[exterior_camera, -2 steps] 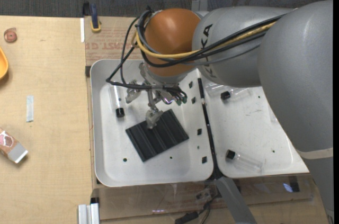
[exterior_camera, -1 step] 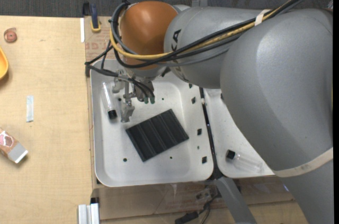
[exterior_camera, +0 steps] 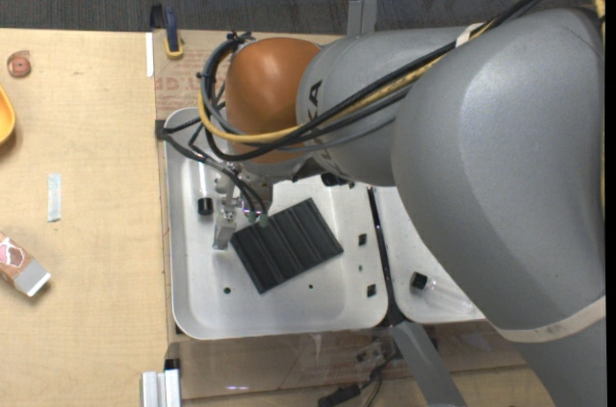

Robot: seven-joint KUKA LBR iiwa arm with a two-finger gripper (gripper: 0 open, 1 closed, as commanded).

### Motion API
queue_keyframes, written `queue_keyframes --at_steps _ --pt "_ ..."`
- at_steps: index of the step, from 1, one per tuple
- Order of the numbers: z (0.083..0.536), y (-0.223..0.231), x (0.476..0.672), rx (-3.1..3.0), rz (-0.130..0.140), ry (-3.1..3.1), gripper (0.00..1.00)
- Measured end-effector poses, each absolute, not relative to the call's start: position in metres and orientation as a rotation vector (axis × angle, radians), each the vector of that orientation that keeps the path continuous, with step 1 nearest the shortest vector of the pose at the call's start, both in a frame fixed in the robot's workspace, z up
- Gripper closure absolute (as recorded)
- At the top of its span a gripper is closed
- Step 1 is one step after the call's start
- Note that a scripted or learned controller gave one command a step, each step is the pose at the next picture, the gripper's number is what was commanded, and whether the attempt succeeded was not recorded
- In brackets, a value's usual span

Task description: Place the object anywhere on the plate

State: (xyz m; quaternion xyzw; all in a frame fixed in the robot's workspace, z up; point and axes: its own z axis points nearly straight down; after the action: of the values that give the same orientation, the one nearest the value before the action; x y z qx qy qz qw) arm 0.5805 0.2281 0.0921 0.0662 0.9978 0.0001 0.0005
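The big grey arm [exterior_camera: 462,155] reaches in from the right and takes up most of the scene, its thick upper link sweeping across the right bin [exterior_camera: 433,294] and hiding much of it. The orange band [exterior_camera: 265,97] sits above the wrist, over the back edge of the left bin [exterior_camera: 279,314], with yellow and black cables looping around it and trailing back along the arm. From there the wrist points straight down into the left bin, and the jaws [exterior_camera: 225,224] hang near the bin's left side, low over its floor. They are small, pale and partly tangled in wires from here; I cannot tell whether they are wide or narrow, or whether anything sits between them.

Just right of them lies a dark ribbed plate [exterior_camera: 287,244], flat on the bin floor and turned at a slant, its near-left corner almost under the tool. A small black object [exterior_camera: 204,206] rests on the bin floor just left of the jaws, off the plate. Another small dark piece [exterior_camera: 419,281] sits in the right bin. The wooden counter [exterior_camera: 87,203] stretches away to the left.
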Motion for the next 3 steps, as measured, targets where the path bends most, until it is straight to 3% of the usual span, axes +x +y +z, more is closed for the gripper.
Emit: queue_keyframes --at_steps 2,3 --pt "0.092 0.227 0.641 1.418 -0.003 2.801 0.00" --pt "0.092 0.221 0.656 0.851 -0.003 3.025 0.00"
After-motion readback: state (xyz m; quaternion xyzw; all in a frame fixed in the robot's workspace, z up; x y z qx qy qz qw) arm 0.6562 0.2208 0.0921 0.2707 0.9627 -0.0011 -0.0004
